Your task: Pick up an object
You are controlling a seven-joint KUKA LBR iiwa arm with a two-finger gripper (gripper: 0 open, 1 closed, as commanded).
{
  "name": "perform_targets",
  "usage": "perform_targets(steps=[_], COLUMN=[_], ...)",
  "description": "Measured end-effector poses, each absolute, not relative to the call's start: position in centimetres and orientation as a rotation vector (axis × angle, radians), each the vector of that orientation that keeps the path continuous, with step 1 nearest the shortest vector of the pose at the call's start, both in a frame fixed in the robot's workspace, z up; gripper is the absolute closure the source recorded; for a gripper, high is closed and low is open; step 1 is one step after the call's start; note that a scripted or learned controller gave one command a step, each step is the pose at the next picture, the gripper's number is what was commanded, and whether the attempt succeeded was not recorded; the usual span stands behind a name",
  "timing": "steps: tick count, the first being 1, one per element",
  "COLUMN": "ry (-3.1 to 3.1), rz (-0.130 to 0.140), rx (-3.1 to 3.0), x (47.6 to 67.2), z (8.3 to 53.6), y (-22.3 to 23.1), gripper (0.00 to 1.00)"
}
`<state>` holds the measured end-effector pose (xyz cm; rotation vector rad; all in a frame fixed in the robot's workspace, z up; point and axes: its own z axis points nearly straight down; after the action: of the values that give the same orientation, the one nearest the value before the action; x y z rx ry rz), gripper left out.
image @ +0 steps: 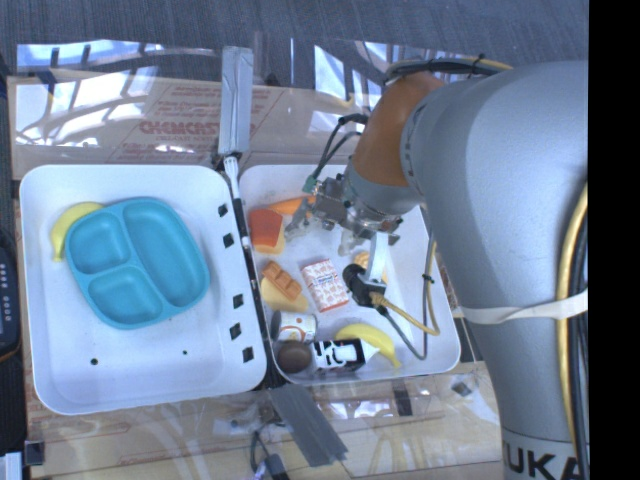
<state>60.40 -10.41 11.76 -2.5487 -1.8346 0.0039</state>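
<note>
Hanging over the right white bin (440, 353), the pincer (322, 211) sits just beside the orange block (266, 230). Its grip state I cannot tell.

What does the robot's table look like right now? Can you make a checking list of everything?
Surface: two white bins, left bin, right bin.
Job's things: right bin holds an orange block, waffle piece, small carton, banana, brown ball.
Clutter: blue divided plate over a yellow banana, left bin.
Gripper: gripper low in right bin; fingers unclear.
Cables: yellow cable looping off the wrist.
Surroundings: cardboard behind the bins.
</note>
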Motion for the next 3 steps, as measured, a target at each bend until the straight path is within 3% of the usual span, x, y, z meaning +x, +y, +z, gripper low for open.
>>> perform_targets(steps=[1,2,3], ry=[-2.091,-2.191,-2.456], rz=[0.002,-0.013,-0.011], rx=[-2.342,-2.262,-1.982], x=[59.5,50.7,56.5], z=[14.8,9.8,9.9], y=[-9.9,-10.3,-9.5], gripper=[0.0,0.0,0.0])
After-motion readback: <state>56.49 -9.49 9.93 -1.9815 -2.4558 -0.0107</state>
